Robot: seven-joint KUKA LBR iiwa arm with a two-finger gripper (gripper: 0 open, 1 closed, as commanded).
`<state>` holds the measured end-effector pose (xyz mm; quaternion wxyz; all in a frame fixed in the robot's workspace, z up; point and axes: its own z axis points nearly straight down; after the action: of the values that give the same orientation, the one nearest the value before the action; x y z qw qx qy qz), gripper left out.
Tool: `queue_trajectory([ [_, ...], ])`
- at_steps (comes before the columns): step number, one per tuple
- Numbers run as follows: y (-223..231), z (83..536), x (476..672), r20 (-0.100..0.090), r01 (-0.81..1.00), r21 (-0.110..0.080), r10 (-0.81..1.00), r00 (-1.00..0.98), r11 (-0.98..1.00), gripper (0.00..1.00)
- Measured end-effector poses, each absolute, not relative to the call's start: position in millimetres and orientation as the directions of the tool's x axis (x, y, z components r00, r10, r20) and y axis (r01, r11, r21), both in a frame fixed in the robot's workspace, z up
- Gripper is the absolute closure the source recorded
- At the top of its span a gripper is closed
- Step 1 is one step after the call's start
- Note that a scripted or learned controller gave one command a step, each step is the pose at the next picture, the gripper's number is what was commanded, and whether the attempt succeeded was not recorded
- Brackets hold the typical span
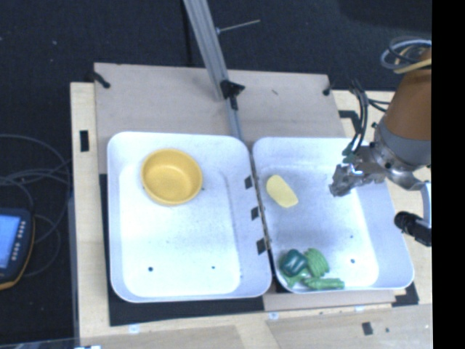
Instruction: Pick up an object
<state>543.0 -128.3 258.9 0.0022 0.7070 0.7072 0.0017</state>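
The bench (87, 217) carries two shallow white bins set side by side, their inner rims touching along the middle. The left bin (182, 267) holds a yellow bowl (172, 177), upright, in its upper left part, close to the far wall and well apart from the inner rim. The right bin (363, 267) holds three things. A pale yellow block (281, 192) lies in the upper left part of that bin, near the inner rim and tilted so that its long side runs down toward the right. A dark green block (293, 263) sits near the front wall, touching a lighter green leafy piece (317, 262) just to its right. A long green piece (323, 284) lies along the front rim, directly below those two and just beside them. The arm (410, 126) reaches in from the right side, with its orange band above the grey wrist. The gripper (340, 187) hangs over the upper right part of the right bin, well apart from the pale yellow block and from the green pieces near the front wall. Nothing is seen between its fingers, and whether they are spread or pressed together cannot be told at this sharpness. A grey metal rail (207, 38) slants down from the top toward the junction of the two bins.
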Motion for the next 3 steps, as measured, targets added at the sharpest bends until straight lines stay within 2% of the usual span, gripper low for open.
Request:
queue_trajectory([
  [1,-128.7,285.9,543.5,0.000,1.000,0.003,1.000,0.000,0.000,1.00],
  [3,-34.5,265.2,541.9,0.000,1.000,0.001,1.000,-0.003,0.003,1.00],
])
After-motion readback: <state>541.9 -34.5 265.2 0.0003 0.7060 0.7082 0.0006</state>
